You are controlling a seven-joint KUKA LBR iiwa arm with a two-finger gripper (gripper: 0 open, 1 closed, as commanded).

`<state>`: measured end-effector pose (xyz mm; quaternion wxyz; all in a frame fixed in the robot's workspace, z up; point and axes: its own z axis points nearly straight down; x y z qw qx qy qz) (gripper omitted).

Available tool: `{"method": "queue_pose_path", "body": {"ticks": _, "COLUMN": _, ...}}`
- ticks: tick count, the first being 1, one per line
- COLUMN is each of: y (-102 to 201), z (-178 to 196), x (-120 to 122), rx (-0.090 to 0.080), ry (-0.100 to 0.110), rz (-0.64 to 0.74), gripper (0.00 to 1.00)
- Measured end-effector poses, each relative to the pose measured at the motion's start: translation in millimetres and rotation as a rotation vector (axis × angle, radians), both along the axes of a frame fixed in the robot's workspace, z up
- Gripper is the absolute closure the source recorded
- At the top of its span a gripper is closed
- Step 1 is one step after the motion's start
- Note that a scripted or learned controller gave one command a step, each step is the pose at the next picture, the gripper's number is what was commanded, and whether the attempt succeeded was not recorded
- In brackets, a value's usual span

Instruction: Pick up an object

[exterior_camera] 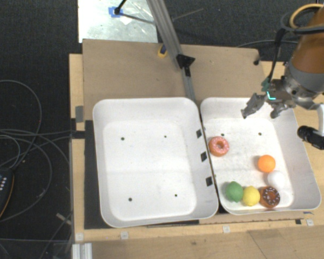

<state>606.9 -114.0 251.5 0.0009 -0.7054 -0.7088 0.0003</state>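
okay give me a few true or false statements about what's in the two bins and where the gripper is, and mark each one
1. The pink donut lies in the right bin. True.
2. The orange ball sits in the left bin. False: it is in the right bin.
3. The gripper is shut on the green ball. False: its fingers are spread, with nothing between them.
4. The yellow ball lies between the green ball and the chocolate donut. True.
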Motion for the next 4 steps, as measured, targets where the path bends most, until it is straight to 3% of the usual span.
{"method": "queue_pose_path", "body": {"ticks": 1, "y": 0, "z": 2, "x": 1, "rx": -0.001, "ry": -0.003, "rz": -0.001, "gripper": 0.0}}
{"method": "queue_pose_path", "body": {"ticks": 2, "y": 7, "z": -48, "x": 8, "rx": 0.0, "ry": 0.001, "rz": 0.001, "gripper": 0.0}}
{"method": "queue_pose_path", "body": {"ticks": 3, "y": 11, "z": -106, "x": -1, "rx": 0.0, "ry": 0.002, "rz": -0.004, "gripper": 0.0}}
{"method": "queue_pose_path", "body": {"ticks": 4, "y": 11, "z": -153, "x": 2, "rx": 0.001, "ry": -0.009, "rz": -0.004, "gripper": 0.0}}
